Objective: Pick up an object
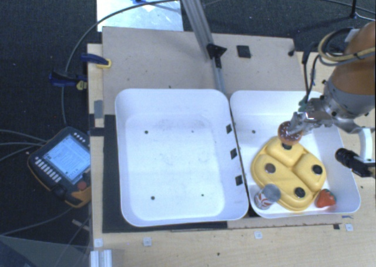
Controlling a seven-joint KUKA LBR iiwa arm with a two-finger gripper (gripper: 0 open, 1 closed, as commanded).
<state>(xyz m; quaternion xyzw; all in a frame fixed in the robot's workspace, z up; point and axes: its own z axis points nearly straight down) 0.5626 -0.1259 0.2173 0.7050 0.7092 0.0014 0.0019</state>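
The right bin point(247, 110) holds a large yellow lumpy toy point(291, 172) with several dark holes on top. A small red object point(325, 199) lies at the toy's lower right. A grey and white piece point(268, 194) rests against its lower left. My gripper point(292, 129) reaches in from the right and hangs over the toy's upper edge. A small brown-pink round thing point(287, 135) sits right at the gripper's tip, just above the yellow toy. Whether it is held or only lies beneath the tip is unclear.
The left bin point(170, 154) sits beside the right one, with a raised divider edge point(233, 154) between them. A slanted grey pole point(197, 13) crosses the bench at the back. A teach pendant point(61, 163) lies off the bench to the left.
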